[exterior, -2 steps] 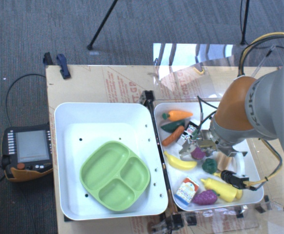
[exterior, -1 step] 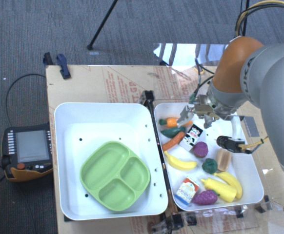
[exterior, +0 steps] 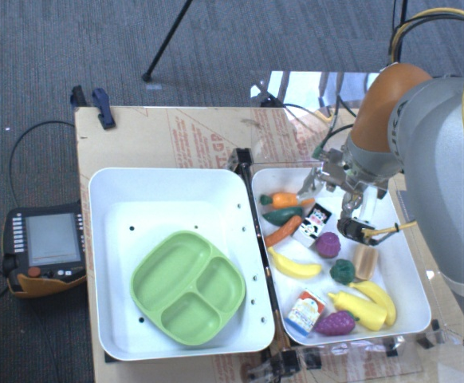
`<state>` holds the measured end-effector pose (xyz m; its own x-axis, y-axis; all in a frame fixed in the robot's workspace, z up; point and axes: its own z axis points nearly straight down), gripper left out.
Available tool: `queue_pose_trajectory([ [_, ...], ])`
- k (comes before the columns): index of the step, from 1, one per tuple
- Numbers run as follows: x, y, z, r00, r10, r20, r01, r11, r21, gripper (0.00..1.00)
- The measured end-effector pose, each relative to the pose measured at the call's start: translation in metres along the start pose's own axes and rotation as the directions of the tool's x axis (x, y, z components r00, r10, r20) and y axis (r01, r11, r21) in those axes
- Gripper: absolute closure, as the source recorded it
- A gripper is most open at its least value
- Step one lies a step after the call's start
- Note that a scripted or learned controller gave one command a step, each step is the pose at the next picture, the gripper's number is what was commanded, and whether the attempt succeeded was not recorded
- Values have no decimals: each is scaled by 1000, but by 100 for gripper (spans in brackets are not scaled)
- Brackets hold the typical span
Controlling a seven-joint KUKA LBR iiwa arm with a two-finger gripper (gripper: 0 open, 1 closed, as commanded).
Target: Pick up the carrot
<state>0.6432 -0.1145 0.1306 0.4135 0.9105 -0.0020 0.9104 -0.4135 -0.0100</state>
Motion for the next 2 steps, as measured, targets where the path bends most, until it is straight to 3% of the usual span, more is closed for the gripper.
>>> queue_pose_trajectory([
  [1, 25, -17, 47, 977, 211, 20, -211, 977, 23, 0],
  [2, 33, -22, 48, 717, 696, 31, -697, 716, 37, 0],
])
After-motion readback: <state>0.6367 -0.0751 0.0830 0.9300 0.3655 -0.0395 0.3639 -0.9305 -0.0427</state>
